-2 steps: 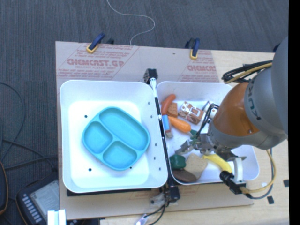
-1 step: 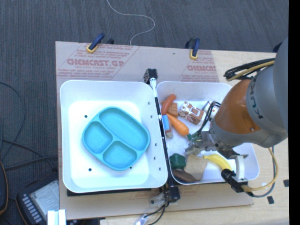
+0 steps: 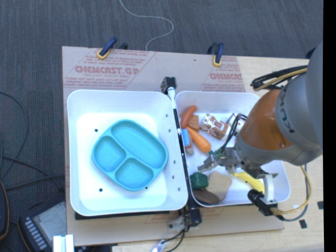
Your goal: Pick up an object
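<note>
Lying crowded in the right bin: two carrots slanting at the upper left, a small printed box just beside them, a blue piece against the left wall, a green lump, a tan slab and a brown lump bunched at the near left corner, a yellow piece poking out under the arm. Leaving little open floor among these; bare white showing mainly at the bin's near right corner and along the far wall. Hanging over the bin's middle, the gripper, low between the lower carrot and the tan slab, near both, with the green lump just to its left. Fingers too dark and tangled against the wrist to judge their spread; nothing seen between them. Covering the bin's right half, the arm. Sitting well apart in the left bin, a blue divided plate, with wide bare floor on all sides of it.
</note>
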Controlling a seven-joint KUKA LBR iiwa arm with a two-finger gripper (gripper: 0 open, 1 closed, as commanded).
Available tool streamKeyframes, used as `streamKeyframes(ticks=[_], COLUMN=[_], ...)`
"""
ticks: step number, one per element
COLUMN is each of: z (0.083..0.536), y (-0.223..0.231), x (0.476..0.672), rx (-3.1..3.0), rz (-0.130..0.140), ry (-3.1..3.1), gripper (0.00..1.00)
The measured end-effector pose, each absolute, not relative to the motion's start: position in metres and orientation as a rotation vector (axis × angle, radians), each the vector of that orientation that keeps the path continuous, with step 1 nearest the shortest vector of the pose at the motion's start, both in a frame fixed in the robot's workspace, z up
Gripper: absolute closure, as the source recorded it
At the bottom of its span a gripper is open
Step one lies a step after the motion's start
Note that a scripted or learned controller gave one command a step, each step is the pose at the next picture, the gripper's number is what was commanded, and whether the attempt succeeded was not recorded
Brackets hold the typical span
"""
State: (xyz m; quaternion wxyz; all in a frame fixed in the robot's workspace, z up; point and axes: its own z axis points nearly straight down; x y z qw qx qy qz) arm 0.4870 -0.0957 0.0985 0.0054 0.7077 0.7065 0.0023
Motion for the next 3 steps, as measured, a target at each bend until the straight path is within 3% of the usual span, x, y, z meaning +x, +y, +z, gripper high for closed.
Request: streamKeyframes(ticks=[1, 2, 3], z=[0.088, 0.099, 0.098], y=[-0.096, -0.096, -0.096], x=[0.486, 0.487, 0.487], rx=[2.217, 2.215, 2.217], rz=[0.004, 0.008, 0.007], ry=[2.216, 2.212, 2.214], gripper=[0.0, 1.0, 0.0])
